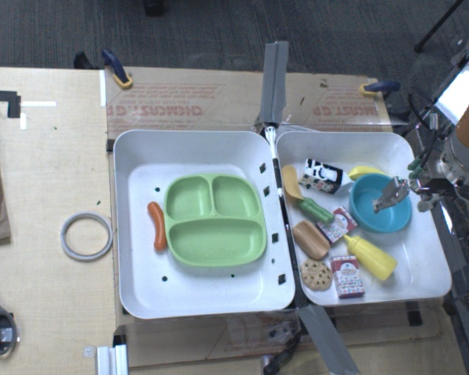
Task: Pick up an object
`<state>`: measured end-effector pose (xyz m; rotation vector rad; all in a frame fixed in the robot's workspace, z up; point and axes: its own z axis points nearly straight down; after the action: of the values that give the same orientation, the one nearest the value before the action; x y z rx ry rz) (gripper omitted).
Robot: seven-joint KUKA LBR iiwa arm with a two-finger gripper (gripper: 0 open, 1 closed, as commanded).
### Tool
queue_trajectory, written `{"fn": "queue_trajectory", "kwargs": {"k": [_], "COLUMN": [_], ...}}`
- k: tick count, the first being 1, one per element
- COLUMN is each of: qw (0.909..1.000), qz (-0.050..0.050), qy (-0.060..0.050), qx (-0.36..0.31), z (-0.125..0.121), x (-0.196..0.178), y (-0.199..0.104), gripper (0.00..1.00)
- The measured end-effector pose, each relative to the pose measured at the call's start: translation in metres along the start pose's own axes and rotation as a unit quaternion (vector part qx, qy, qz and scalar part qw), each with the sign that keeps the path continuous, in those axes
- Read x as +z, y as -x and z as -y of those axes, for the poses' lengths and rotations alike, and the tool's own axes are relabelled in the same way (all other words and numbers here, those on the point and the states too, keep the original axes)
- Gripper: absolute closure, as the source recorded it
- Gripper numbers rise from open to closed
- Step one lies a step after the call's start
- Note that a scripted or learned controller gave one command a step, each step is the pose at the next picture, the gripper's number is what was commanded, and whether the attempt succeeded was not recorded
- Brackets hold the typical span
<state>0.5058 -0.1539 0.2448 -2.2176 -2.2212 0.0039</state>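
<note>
In the right bin (422, 283), a cookie (316, 274) and a red carton (349, 276) lie by the near edge, a yellow bottle (370, 256) just behind. Farther back, the gripper (391, 194) hangs over the blue bowl (381, 203); open or closed, I cannot tell. The left bin (133, 233) holds a green tray (216, 219) and a carrot (157, 225).

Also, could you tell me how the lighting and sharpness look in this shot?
Camera view: light is even and soft, with faint shadows inside the left bin; the green plate is crisp; the gripper over the blue bowl looks slightly soft; top right is overexposed.
</note>
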Motion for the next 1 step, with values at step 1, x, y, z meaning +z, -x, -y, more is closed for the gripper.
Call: {"fn": "queue_trajectory", "kwargs": {"k": [1], "qw": [0.9974], "qz": [0.0], "qy": [0.0], "qx": [0.072], "z": [-0.0299], "x": [0.1358], "y": [-0.0506], "gripper": [0.0]}}
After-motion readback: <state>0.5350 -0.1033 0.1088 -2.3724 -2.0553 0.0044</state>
